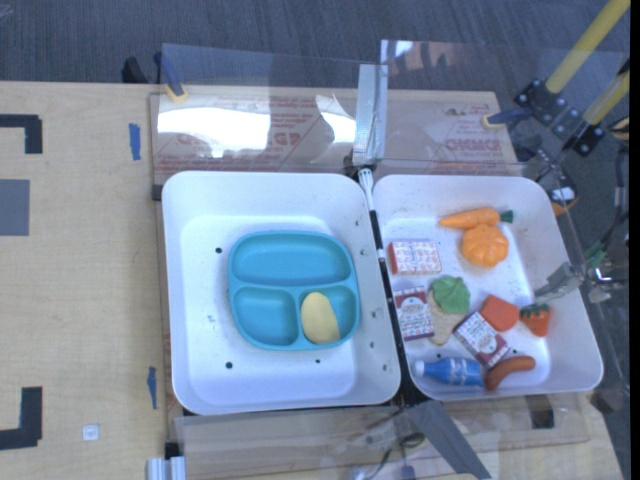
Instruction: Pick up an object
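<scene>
The right bin [570,353] holds several toy foods. An orange carrot [473,218] lies at the back, with an orange pumpkin-like piece [484,246] just in front of it. A green leafy piece [451,293] sits mid-bin. An orange-red block [501,314] and a small red fruit [537,318] lie to its right. Along the front lie a blue bottle [449,371] and a brown sausage [510,370]. My gripper [562,283] shows as a thin grey part low over the bin's right edge, just above the red fruit, with nothing seen in it.
Three red-and-white cartons [415,258] [411,313] [480,336] lie among the foods. The left bin [190,298] bears a blue divided plate [290,258] with a yellow oval piece [320,318] in its front right section. Clear panels stand behind both bins.
</scene>
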`<state>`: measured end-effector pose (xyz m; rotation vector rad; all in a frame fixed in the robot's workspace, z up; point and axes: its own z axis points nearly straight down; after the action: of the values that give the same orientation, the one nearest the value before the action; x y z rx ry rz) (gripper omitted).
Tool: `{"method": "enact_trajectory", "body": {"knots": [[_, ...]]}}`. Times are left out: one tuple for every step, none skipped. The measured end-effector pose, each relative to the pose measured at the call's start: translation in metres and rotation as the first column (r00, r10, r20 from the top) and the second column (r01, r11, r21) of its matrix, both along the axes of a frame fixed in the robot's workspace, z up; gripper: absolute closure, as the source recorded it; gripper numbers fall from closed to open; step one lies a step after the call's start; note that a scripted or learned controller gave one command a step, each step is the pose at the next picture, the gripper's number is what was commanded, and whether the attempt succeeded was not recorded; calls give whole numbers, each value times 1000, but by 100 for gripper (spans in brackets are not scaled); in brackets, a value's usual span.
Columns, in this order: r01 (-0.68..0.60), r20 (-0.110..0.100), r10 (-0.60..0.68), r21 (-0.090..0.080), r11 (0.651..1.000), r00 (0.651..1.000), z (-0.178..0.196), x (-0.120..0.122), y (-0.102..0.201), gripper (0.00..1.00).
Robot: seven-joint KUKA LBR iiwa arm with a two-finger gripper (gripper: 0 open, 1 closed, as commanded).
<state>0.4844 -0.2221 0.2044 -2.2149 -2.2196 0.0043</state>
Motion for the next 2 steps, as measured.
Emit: {"method": "enact_trajectory", "body": {"knots": [[-128, 25, 128, -7, 992, 991, -101, 35, 24, 0], [-185, 12, 185, -5, 983, 983, -118, 86, 51, 0]]}}
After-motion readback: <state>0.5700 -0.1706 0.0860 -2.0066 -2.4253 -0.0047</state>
